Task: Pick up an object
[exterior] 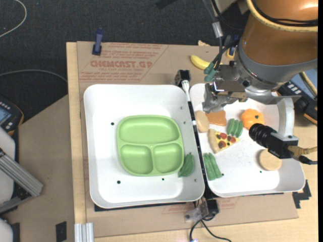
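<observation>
Writing: "CHEMCAST G P" in red on the cardboard sheet (123, 60), at 12 o'clock above the left bin.
Left bin (101, 110): green divided plate (150, 145); green leafy toy (187, 165) at its 4 o'clock edge.
Right bin (252, 183): pizza slice (222, 140), orange wedge (217, 118), green beans (233, 127), orange fruit (251, 117), pea pod (212, 166), tan disc (270, 160), beige piece (202, 121).
Outside bins: banana (200, 62) at 12 o'clock.
Gripper (213, 105): over the right bin's 10 o'clock corner; finger state cannot be told.
</observation>
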`<state>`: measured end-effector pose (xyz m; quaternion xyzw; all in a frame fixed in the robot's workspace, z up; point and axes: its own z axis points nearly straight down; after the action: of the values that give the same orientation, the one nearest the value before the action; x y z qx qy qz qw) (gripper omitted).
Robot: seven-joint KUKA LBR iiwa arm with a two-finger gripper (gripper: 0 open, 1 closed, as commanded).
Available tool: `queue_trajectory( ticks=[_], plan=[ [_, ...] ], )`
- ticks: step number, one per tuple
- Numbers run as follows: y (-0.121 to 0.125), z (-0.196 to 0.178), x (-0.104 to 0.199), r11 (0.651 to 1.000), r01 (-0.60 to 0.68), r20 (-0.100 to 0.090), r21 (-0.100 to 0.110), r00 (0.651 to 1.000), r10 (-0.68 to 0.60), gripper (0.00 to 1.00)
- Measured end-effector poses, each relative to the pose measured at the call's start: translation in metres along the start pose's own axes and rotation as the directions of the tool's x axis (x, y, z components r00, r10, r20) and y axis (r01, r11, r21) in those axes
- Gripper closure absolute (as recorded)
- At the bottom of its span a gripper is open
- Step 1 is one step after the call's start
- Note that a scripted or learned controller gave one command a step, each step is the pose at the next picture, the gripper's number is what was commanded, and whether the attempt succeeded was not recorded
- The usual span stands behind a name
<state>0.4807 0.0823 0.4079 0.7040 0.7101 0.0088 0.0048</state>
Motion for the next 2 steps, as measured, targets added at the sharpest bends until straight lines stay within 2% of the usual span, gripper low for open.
queue_trajectory(
  ticks=[1, 2],
  plan=[
    [-0.001, -0.001, -0.003, 1.0, -0.006, 0.006, 0.016, 1.0, 0.006, 1.0],
    [-0.006, 0.137, 0.061, 0.999, -0.003, 0.008, 0.035, 1.0, 0.003, 1.0]
  ],
)
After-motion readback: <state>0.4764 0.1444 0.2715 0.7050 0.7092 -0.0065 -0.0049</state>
